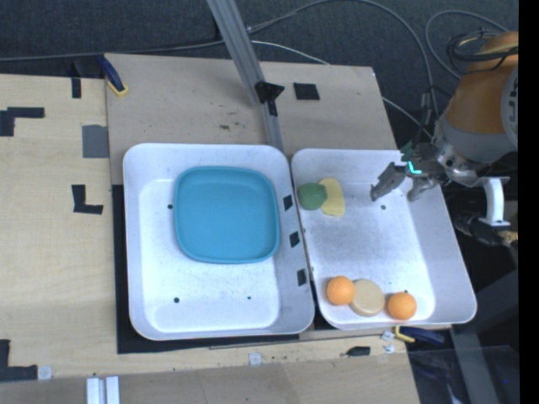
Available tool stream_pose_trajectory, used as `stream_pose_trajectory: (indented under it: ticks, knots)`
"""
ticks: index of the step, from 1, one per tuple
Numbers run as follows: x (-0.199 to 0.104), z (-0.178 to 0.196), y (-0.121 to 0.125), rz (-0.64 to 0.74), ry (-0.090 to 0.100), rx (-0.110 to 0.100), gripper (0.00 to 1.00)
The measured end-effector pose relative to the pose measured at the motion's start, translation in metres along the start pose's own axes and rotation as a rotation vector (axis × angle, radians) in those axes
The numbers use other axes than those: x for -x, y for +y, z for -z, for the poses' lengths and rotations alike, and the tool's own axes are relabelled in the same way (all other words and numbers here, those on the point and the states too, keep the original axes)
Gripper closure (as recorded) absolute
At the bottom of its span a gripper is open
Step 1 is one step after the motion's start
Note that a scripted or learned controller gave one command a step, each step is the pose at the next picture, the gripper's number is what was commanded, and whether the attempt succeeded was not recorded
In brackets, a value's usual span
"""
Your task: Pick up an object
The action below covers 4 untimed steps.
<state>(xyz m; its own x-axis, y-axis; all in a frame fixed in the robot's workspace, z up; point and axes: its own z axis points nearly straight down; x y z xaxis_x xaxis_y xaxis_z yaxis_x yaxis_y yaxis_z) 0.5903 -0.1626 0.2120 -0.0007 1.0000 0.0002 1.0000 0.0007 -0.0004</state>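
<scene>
The right bin (438, 251) holds a green round object (312, 195) touching a pale yellow one (333, 197) near its far left side. Along its near edge lie an orange ball (339, 290), a tan disc (367, 297) and a second orange ball (402, 305) in a row. My gripper (399, 185) hovers over the far right part of this bin, well right of the green and yellow pair. Its two dark fingers stand apart with nothing between them.
The left bin (152, 251) carries a blue square plate (226, 214). A grey metal pole (244, 49) slants up from between the bins. Cables trail on the dark floor at the far right, beside the arm.
</scene>
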Motion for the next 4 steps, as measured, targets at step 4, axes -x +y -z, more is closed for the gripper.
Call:
stream_pose_trajectory:
  ticks: [4]
  knots:
    - [-0.004, -0.123, -0.009, 0.0, -0.001, 0.001, 0.0]
